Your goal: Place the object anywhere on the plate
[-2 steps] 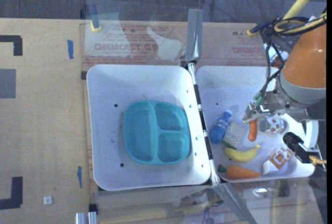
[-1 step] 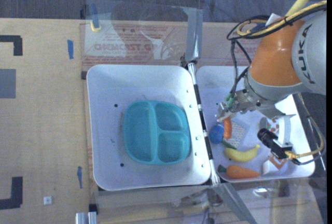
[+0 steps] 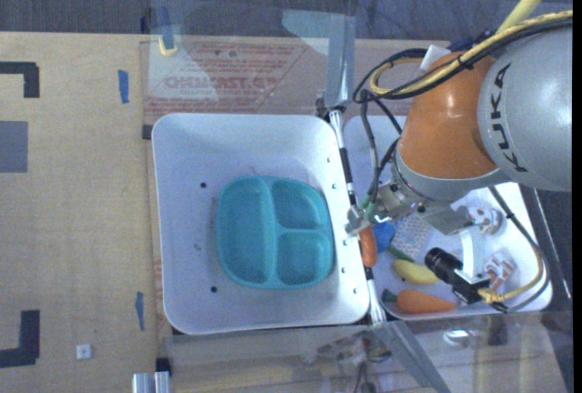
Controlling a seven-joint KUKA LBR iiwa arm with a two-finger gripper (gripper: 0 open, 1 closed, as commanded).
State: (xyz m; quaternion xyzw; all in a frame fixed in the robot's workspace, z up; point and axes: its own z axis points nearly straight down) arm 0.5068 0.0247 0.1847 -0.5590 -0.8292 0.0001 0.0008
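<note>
A teal plate (image 3: 244,232) with three compartments sits in the middle of the left bin (image 3: 182,191), one of two white bins side by side on the tan table (image 3: 73,200). The grey arm (image 3: 536,100) comes in from the right, with "KUKA" in dark letters running down its side above the orange band (image 3: 446,132). It covers much of the right bin (image 3: 520,216). The pincer (image 3: 361,223) hangs low at the wall the two bins share, on the right bin's side. Whether it is spread or pressed together cannot be told from here. Just below it, against that wall, lies a short orange piece (image 3: 366,248), touching a small blue piece (image 3: 385,235). Nearer the front of the same bin lie a yellow banana (image 3: 414,271) and an orange carrot (image 3: 426,301). Which of these is the one to be moved is not clear, but all of them lie in the right bin, apart from the plate. Behind the left bin a clear panel covers a sheet (image 3: 223,73) with reddish lettering too blurred to read. Bits of blue tape (image 3: 123,86) are stuck on the table.
</note>
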